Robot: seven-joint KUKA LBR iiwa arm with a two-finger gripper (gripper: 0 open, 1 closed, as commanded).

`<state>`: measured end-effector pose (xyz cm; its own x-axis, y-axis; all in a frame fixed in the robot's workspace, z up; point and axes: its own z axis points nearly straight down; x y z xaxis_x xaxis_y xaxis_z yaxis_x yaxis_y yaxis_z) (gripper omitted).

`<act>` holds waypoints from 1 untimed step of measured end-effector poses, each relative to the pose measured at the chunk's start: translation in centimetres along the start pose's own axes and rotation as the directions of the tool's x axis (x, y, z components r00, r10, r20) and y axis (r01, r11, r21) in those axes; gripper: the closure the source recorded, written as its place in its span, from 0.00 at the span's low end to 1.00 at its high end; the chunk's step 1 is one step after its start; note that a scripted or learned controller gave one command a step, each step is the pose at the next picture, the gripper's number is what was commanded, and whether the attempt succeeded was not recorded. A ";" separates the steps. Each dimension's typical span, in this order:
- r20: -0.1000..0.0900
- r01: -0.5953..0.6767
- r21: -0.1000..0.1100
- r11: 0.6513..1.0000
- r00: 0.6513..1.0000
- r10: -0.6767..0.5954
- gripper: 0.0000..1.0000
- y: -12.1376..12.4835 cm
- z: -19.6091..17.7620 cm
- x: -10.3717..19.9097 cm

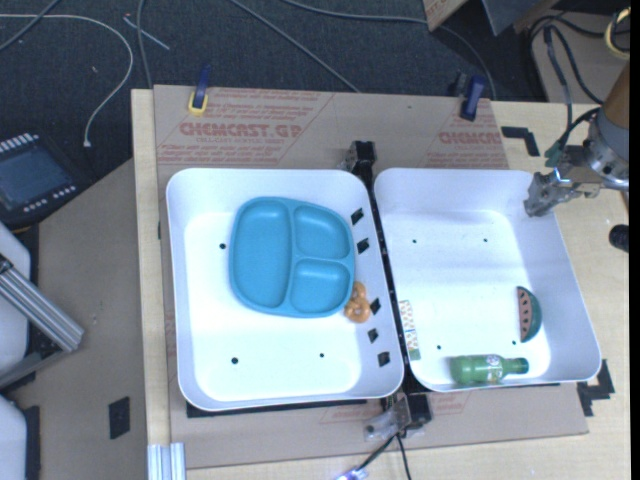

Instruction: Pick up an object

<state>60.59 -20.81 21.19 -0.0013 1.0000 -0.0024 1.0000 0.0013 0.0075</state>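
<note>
The right bin (450, 223) holds a green bottle (485, 369) lying on its side near the front edge and a watermelon slice (528, 313) by the right wall. A blue divided plate (292, 256) lies in the left bin (200, 298), with a small orange-brown item (357, 305) at its right edge. My gripper (545, 194) hovers over the right bin's far right corner, well away from every object, with nothing visibly in it.
Black clips line the divider between the bins (373, 268). A small label strip (408, 330) lies in the right bin near the divider. Cables run across the dark floor at the back. A blue clamp (471, 96) and a yellow-blue clamp (200, 96) hold the bench board.
</note>
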 end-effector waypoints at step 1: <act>-0.005 0.005 0.008 1.000 1.000 -0.005 1.00 0.5 0.6 5.8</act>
<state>61.09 -14.96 20.56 -0.0062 1.0000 0.0030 1.0000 0.0062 -0.0009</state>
